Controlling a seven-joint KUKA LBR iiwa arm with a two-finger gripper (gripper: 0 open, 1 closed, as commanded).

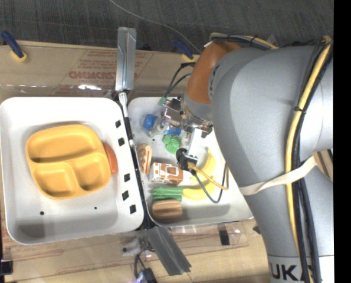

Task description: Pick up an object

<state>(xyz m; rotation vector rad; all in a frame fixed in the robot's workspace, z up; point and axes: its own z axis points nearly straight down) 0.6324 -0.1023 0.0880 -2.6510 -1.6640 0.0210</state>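
L bin (10, 217) is holding one yellow tray (63, 158) w/ three compartments. One orange piece (111, 160) is lying against the tray's right edge. Two bins in all are sitting side by side on the surface (57, 61).

R bin (225, 211) is carrying the clutter:
- one blue piece (149, 122) near the top
- one bun-like piece (144, 158) by the divider, long axis running up-down the view
- one printed carton (167, 173)
- one green piece (166, 192) below the carton
- one brown piece (166, 210) at the bottom
- one banana (200, 188) curving along the right
- green bits (173, 141) under the claw, approx one or two; can't count them for sure

The claw (171, 115) is hanging over the R bin's upper part, w/ the arm coming in from the right. Can't tell whether it is apart or together, and nothing is showing in its grip.

Likeliest target, imo, is the blue piece. It is lying just left of the claw, apart from it, and it is too small to show a clear long axis. The green bits are sitting just below the claw as a 2nd option. So the next move is probably turning on a short shift left plus a descent.
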